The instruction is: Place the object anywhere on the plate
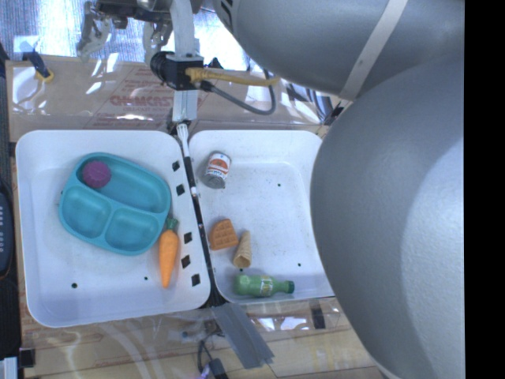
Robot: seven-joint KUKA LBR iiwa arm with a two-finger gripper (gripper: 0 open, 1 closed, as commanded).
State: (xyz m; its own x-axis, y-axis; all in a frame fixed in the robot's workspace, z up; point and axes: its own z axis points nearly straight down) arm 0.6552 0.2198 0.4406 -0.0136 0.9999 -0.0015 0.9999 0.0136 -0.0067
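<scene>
A blue divided plate point(118, 208) lies in the left bin point(47, 290). A small purple, berry-like object point(97, 173) rests in the plate's upper left compartment. An orange carrot point(168, 254) lies on the bin floor, touching the plate's lower right rim. My gripper point(125, 31) hangs high near the top edge of the camera view, beyond the far wall of the left bin and well away from the plate. Its two fingers point(92, 30) stand apart, open, with nothing between them.
The right bin point(292, 204) holds a small can point(217, 170), a waffle piece point(223, 234), an ice cream cone point(241, 249) and a green bottle point(263, 285). The bulky grey arm point(379, 133) covers the right side. A cable point(237, 81) runs behind the bins.
</scene>
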